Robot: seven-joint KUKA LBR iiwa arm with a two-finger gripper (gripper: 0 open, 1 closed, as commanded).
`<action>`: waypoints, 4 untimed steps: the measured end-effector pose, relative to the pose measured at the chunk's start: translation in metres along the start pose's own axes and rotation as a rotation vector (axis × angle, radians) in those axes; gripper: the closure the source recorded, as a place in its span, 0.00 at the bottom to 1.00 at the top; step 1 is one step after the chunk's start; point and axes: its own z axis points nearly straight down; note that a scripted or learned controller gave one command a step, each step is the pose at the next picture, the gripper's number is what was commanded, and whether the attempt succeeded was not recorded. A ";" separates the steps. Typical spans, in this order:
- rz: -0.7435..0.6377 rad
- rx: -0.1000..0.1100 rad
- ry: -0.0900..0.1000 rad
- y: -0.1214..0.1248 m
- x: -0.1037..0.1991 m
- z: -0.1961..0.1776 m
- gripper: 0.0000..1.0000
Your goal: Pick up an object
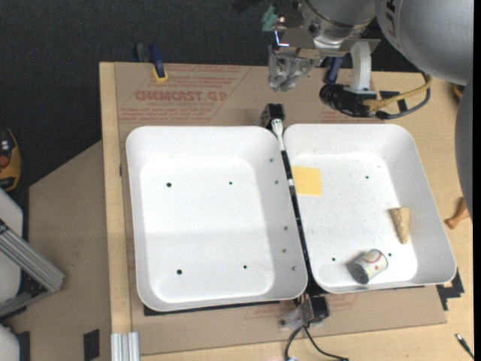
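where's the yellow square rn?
In the camera view the yellow square lies flat in the right bin, at its upper left by the divider between the bins, well apart from the small can.

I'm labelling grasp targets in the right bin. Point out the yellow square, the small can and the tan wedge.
yellow square (307,180), camera view, middle of its flat face
small can (368,265), camera view, middle of its side
tan wedge (401,223), camera view, middle of its length
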 end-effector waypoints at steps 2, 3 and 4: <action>0.006 0.012 -0.003 -0.075 0.139 0.020 1.00; 0.010 0.013 -0.005 -0.096 0.135 0.023 1.00; 0.011 0.014 -0.006 -0.128 0.136 0.035 1.00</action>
